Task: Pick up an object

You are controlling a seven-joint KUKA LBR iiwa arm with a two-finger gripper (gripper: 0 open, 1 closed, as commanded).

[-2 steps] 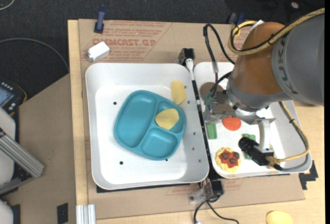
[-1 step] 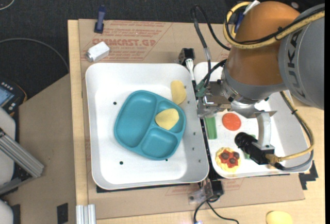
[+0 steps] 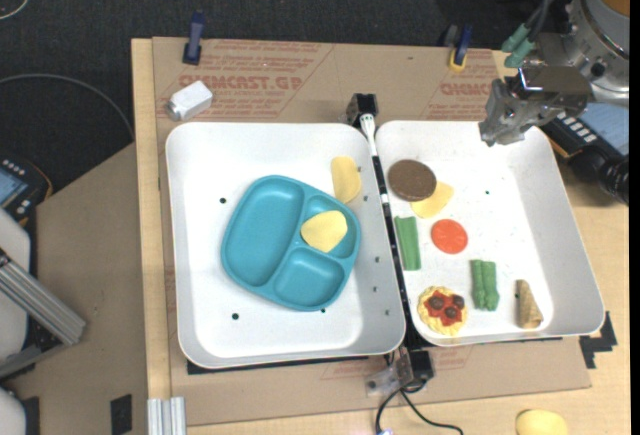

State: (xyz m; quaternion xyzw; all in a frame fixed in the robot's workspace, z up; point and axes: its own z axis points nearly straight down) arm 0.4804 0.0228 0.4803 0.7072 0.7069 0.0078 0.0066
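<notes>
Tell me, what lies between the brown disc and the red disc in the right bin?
A yellow piece lies between the brown disc and the red disc, tucked against the brown one, seen in the camera view.

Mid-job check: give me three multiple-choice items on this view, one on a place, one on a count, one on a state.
1. Where does the blue divided plate lie?
A. left bin
B. right bin
C. on the cardboard

2. How many green pieces lie in the right bin?
A. one
B. two
C. four

3. Where is the end effector?
A. over the right bin's far edge
B. pressed on the plate
C. over the left bin

Answers: 1 A, it sits in the left bin. 2 B, green strip and green bundle. 3 A, it hangs at the far rim.
</notes>
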